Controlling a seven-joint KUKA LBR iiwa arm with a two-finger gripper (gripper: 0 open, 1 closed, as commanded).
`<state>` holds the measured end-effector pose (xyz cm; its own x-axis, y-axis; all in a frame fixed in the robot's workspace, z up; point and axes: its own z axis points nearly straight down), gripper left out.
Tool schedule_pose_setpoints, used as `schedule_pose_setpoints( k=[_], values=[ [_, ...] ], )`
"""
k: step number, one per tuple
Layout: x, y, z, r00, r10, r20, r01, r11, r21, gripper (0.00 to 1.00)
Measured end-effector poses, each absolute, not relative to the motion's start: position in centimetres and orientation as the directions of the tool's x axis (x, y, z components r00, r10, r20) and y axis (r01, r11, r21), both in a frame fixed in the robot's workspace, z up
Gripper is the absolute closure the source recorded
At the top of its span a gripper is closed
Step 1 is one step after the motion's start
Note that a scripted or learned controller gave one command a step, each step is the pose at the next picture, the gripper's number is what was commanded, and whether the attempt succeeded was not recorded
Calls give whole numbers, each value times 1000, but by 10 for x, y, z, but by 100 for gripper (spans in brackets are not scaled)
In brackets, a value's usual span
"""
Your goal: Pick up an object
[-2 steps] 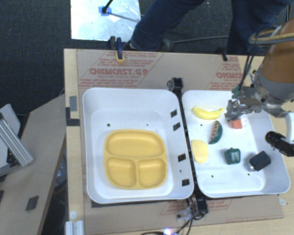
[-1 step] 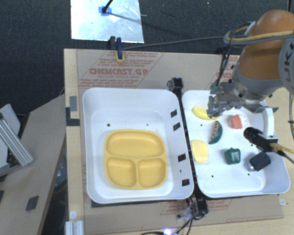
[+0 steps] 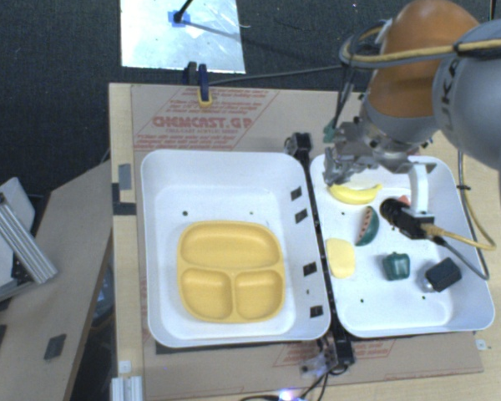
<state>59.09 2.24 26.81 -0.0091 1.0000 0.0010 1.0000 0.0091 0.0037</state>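
- Gripper (image 3: 341, 170): I see it at the right bin's (image 3: 476, 312) far-left corner; finger state I cannot tell.
- Banana (image 3: 355, 193): just beside it.
- Watermelon slice (image 3: 366, 225), yellow chip (image 3: 341, 258), green pepper (image 3: 395, 266): nearer me.
- Yellow tray (image 3: 230, 271): left bin (image 3: 163, 224).

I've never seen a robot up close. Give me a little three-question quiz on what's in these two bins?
1. True or false: the yellow divided tray lies in the left bin.
2. Which thing lies nearest the gripper? A) banana B) green pepper C) black block
3. Fill in: the watermelon slice lies in the ___ bin.

Key: 1 true; 2 A; 3 right.
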Motion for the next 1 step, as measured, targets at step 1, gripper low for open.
schedule_pose_setpoints(
  k=[1],
  values=[
    [617, 73, 250, -9, 1000, 1, 1000, 9, 3, 100]
  ],
)
